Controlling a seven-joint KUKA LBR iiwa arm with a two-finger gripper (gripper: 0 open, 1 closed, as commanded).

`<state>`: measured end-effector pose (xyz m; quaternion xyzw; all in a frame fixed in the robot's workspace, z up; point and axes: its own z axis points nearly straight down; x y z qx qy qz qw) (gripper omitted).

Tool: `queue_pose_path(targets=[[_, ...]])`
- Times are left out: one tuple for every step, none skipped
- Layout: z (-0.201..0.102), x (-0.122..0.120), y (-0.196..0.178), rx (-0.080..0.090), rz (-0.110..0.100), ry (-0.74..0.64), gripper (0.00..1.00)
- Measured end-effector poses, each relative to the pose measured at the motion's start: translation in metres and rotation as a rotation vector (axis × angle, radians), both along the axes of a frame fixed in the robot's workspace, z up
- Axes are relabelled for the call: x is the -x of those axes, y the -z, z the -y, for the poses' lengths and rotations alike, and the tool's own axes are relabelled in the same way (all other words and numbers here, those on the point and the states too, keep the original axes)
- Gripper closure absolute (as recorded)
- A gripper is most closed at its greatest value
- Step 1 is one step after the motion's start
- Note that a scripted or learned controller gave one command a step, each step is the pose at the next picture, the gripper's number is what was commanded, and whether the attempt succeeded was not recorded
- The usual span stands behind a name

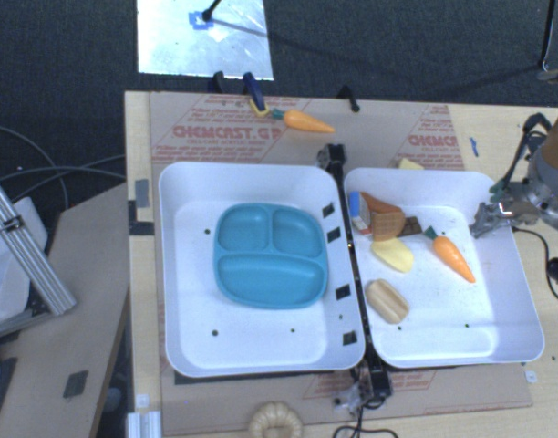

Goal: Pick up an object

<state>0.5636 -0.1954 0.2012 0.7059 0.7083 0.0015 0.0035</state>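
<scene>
The right bin [498, 336] holds an orange toy carrot [452, 256], a pale yellow piece [394, 254], a tan bread-like piece [387, 300] and a brown and orange piece [383, 217] at its back left. My gripper [488, 219] hangs at the bin's right rim, just right of the carrot and apart from it. Nothing shows between its fingers.
The left bin [188, 336] holds a blue divided plate [265, 255]. A second carrot [300, 120] lies on the cardboard behind the bins. A pale ring [275, 421] lies at the bench's front edge. A small yellow piece [409, 164] sits behind the right bin.
</scene>
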Motion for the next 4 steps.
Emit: queue_pose_path(targets=[[0.000, -0.001, -0.025, -0.001, -0.002, -0.001, 1.00], [-0.047, -0.009, -0.029, -0.004, -0.005, -0.006, 1.00], [-0.099, -0.005, -0.037, -0.004, -0.005, -0.007, 1.00], [-0.150, 0.001, -0.018, -0.004, -0.007, -0.006, 1.00]])
